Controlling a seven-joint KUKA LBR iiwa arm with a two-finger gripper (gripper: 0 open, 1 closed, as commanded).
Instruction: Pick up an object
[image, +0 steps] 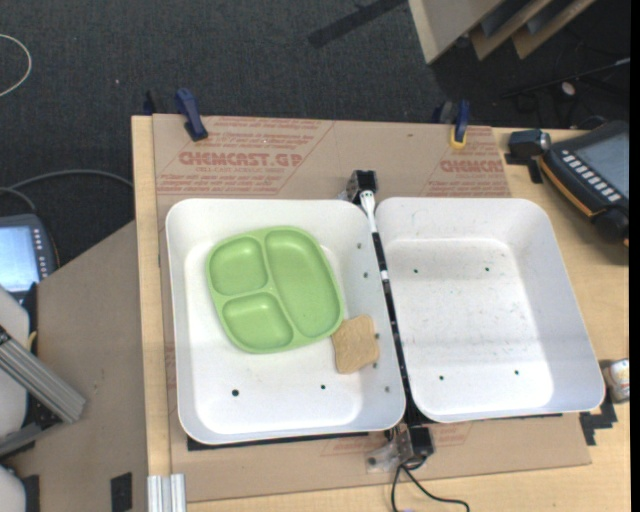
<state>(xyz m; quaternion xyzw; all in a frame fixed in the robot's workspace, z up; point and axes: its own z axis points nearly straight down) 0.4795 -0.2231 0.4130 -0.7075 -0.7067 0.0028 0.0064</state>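
Observation:
A green plate (275, 290) with three compartments lies in the left white bin (200, 390), tilted slightly. A small tan, flat, sponge-like piece (355, 345) rests against the plate's lower right rim, near the bin's right wall. The right white bin (560, 300) has only dark specks on its floor.
Both bins sit on a cardboard-covered bench (250, 150), held by a blue clamp (190, 113) and a yellow-blue clamp (460, 122) at the back. A black cable strip (380, 270) runs between the bins. A handheld controller (590, 175) lies at the far right.

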